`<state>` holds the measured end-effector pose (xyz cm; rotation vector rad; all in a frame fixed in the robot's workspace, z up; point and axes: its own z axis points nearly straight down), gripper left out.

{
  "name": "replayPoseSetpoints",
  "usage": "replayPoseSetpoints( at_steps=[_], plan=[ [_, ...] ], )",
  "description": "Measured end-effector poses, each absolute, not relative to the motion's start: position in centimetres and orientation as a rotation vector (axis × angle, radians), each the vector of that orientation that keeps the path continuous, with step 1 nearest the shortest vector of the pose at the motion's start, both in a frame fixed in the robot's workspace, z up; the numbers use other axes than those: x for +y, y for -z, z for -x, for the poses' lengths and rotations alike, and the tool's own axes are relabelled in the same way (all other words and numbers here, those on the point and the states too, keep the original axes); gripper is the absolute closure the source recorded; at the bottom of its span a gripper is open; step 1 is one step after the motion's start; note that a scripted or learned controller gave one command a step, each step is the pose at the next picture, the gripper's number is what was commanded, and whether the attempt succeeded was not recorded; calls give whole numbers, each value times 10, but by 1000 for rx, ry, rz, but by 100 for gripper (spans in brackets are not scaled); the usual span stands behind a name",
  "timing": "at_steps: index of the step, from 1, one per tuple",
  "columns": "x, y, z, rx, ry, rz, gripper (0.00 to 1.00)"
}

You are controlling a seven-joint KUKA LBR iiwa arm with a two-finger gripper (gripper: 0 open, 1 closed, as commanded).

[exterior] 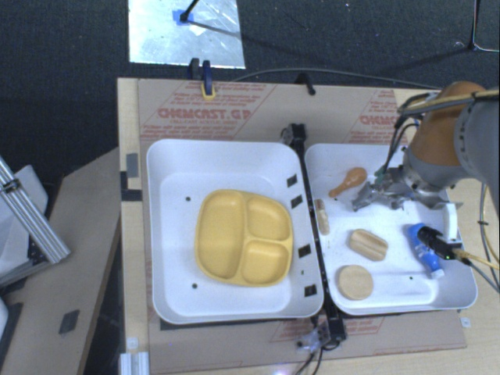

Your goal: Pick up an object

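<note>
From my remote station, I take the yellow compartment plate (244, 237) as my marker: smooth moulded plastic with rounded corners and three wells, lying flat in the left white bin (176, 186).

Nearest the camera, to the right of the plate in the right white bin (461, 291), a flat tan wooden disc (355, 282) rests near the front wall. Just behind it lies a ridged, loaf-shaped wooden piece (367, 244), pale brown and oval. Farther right of the plate, a blue tube with a white cap (426, 248) lies at a slant. Close to the divider between the bins, just right of the plate, sits a slim wooden stick (321, 216).

Behind those, a small wooden spoon (348, 183) with a rounded head lies toward the right bin's back.

The gripper (367, 198) hangs low just right of the spoon, metallic grey below the arm's orange band (437, 135). I cannot tell whether its fingers are apart or together, and I see nothing between them.

Farthest from the plate, beyond the printed cardboard sheet (219, 112) under the bins, a shiny foil-like square (183, 22) lies on dark carpet (351, 22).
</note>
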<state>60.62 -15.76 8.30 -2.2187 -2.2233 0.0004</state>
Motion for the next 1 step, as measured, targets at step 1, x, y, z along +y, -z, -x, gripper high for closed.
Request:
replayPoseSetpoints(
  at_steps=[1],
  plan=[
    [-158,-96,-608,-2227,4,2222,100]
  ],
)
